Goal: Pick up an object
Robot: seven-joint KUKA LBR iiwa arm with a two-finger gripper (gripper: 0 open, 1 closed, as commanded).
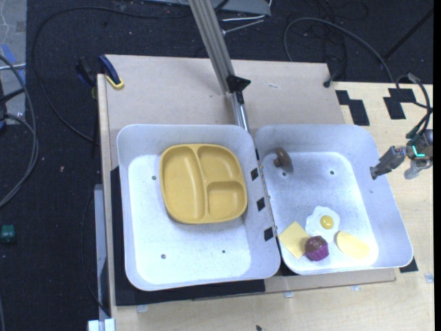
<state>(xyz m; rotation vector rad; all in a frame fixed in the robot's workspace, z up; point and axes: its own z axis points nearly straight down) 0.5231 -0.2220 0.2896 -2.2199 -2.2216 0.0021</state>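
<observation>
The right bin [348, 147] holds a small brown piece [282, 158] near its back left, a fried egg [323, 221], a yellow cheese slice [294, 239], a purple object [316, 248] and a pale yellow oval piece [353, 245] along its front. My gripper [390, 161] hangs at the bin's right rim, well to the right of all these objects, with nothing visible between its fingers. It is small and partly cut off at the frame's edge.
The left bin [138, 247] holds a yellow divided plate [204, 183]. A metal pole [213, 40] slants down from the top to the gap between the bins. Cables lie on the dark floor around the bench.
</observation>
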